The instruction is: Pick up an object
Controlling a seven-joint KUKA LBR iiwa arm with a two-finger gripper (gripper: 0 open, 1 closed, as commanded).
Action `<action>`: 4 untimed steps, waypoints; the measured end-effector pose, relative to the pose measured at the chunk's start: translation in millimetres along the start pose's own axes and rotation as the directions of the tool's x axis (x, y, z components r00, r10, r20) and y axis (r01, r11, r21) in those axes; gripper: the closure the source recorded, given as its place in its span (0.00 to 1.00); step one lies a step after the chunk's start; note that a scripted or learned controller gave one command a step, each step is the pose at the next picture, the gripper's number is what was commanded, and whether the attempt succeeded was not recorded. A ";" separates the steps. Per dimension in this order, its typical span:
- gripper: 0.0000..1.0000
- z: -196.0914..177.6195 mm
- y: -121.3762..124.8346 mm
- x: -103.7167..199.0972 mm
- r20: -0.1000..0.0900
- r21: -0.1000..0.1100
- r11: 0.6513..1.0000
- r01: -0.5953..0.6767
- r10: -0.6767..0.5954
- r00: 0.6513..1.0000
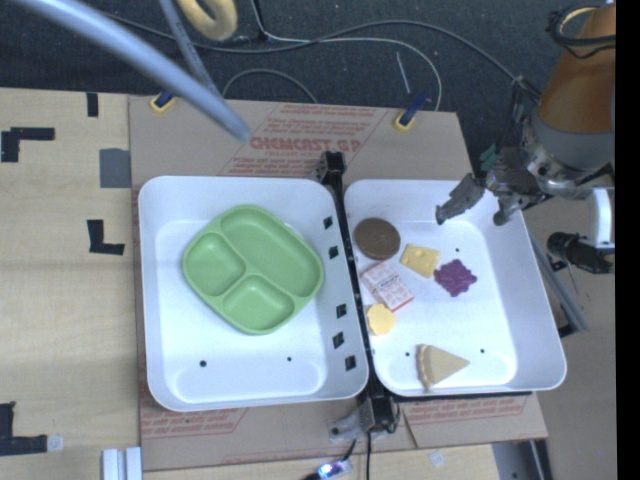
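Note:
My gripper (481, 206) hangs over the far right part of the right bin (520, 298), open, with nothing between its fingers. Below and left of it in that bin lie a brown round disc (377, 237), a yellow block (420, 260), a purple grape cluster (456, 277), a pink-and-white packet (388, 288), a small yellow round piece (380, 319) and a tan wedge (438, 364). None of them touches the gripper.
The left bin (170, 348) holds a green divided plate (253, 268). A black divider (345, 268) runs between the two bins. Cables lie on the bench behind the bins, and a grey pole (120, 38) crosses the upper left.

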State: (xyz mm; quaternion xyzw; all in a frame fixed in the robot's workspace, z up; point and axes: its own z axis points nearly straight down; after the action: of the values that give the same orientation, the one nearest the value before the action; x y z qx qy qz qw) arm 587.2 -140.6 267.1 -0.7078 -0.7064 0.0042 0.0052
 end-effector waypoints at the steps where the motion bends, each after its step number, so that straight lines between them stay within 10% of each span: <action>1: 0.00 -6.8 1.9 0.3 0.002 -0.012 1.000 0.003 -0.003 1.000; 4: 0.00 173.8 -5.7 -0.5 0.002 -0.014 1.000 0.000 0.000 1.000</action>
State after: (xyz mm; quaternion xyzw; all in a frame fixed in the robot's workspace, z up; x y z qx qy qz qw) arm 579.2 -140.8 93.4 -0.7077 -0.7065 -0.0001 -0.0006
